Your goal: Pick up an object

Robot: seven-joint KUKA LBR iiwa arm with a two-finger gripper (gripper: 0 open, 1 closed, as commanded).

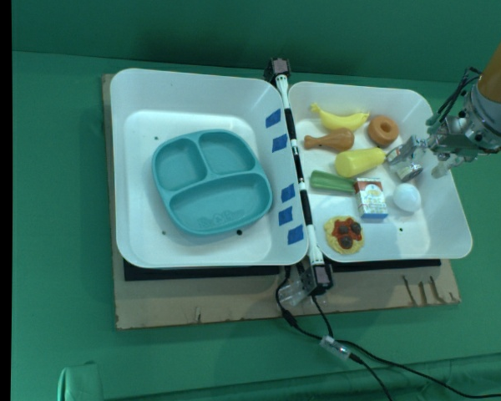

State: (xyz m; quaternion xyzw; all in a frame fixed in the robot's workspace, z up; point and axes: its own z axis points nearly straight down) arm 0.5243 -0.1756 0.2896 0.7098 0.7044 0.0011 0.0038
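The right bin (451, 224) holds several toy foods: a yellow banana (341, 118), a brown donut (382, 129), a chicken drumstick (330, 141), a yellow squash (359, 161), a green celery stick (332, 181), a small carton (371, 197), a white egg (407, 197) and a small pizza (344, 234). My gripper (407, 160) hangs over this bin, just right of the squash and above the egg. It is open, with nothing between its fingers.
A teal divided plate (210, 181) lies in the left bin (134, 98). A black divider with blue tape (294, 182) runs between the bins. Cables (334, 345) trail off the bench's front edge. The arm (493, 107) comes in from the right.
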